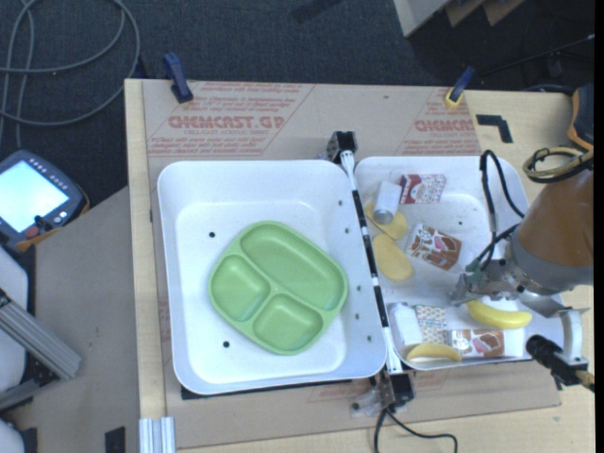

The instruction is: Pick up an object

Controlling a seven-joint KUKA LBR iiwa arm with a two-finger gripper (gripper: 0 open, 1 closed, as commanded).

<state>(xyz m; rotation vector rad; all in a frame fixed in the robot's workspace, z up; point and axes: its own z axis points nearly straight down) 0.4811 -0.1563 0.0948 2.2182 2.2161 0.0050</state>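
Observation:
The right bin point(505, 182) holds several small items. At its far end lie a silver can point(387, 200) and a red and white box point(422, 189). A yellow fruit point(393, 259) and a red patterned packet point(435, 247) sit in the middle. Near the front are a yellow banana point(501, 315), a second banana point(433, 352), a white packet point(416, 323) and a brown snack packet point(478, 342). My gripper point(471, 286) is low in the right bin, just above and left of the first banana. Nothing visibly hangs from it.
The left bin point(179, 206) holds a green divided plate point(276, 287). A black cable point(492, 196) loops over the right bin from the arm point(557, 234). Blue clamps point(176, 75) grip the board's far edge.

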